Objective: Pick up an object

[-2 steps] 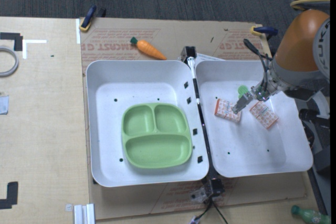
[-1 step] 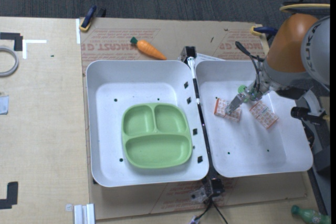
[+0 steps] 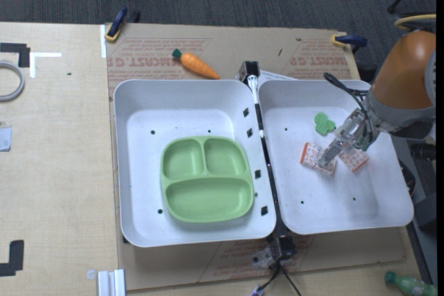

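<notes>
In the right bin (image 3: 388,208), the jaws (image 3: 326,161) reach down onto a small orange-and-white packet (image 3: 311,155); I cannot tell how they stand. A second packet (image 3: 356,160) and a green toy (image 3: 323,123) lie close by. The left bin (image 3: 132,170) holds a green divided plate (image 3: 207,179). A toy carrot (image 3: 195,64) rests on the bench (image 3: 55,177).

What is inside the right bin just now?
Right bin holds a small green object and two orange-and-white packets. The hand covers part of the packets.
</notes>
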`<action>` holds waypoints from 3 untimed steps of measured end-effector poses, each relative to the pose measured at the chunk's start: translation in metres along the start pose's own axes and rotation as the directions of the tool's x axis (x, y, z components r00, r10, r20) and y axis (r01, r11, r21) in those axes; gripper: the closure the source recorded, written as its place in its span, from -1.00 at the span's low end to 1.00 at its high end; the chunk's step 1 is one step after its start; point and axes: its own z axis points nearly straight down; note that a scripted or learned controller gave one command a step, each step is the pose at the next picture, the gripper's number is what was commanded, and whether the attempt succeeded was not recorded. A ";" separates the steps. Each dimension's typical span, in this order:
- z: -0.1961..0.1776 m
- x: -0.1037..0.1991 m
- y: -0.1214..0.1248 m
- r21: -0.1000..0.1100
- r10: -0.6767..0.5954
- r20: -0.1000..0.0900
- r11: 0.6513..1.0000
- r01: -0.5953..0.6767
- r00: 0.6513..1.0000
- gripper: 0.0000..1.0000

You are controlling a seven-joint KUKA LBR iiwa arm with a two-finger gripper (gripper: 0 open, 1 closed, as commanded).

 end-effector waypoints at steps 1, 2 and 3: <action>0.003 0.049 0.000 0.002 -0.077 -0.005 0.997 0.077 0.997 -1.00; -0.008 0.047 0.001 -0.001 -0.074 -0.001 0.997 0.074 0.997 1.00; -0.124 0.062 0.035 0.001 -0.003 -0.003 1.000 0.003 1.000 1.00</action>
